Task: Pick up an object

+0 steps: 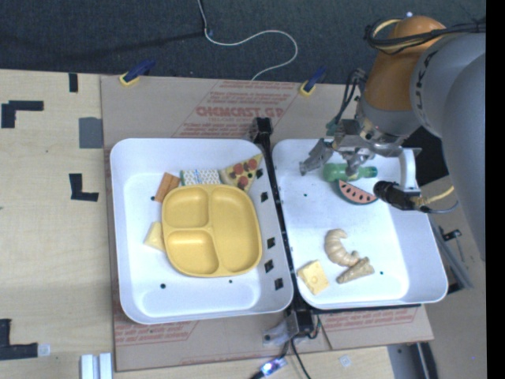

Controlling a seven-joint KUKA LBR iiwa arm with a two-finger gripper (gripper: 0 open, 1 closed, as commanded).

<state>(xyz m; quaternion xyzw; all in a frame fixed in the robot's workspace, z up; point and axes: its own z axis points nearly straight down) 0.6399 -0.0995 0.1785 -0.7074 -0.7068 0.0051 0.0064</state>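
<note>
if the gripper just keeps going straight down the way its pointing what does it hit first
Most likely the green object right under the gripper, with the watermelon slice just beside it in the right bin. Depth is hard to judge from this slanted view, so it may already be touching.

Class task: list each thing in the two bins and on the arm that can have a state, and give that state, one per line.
Yellow divided plate: upright, compartments bare, left bin.
Croissant: lying flat, right bin.
Cheese wedge: flat, at right bin's near edge.
Watermelon slice: flat, beside the end effector.
Green object: under the end effector.
End effector: lowered over right bin.
</note>
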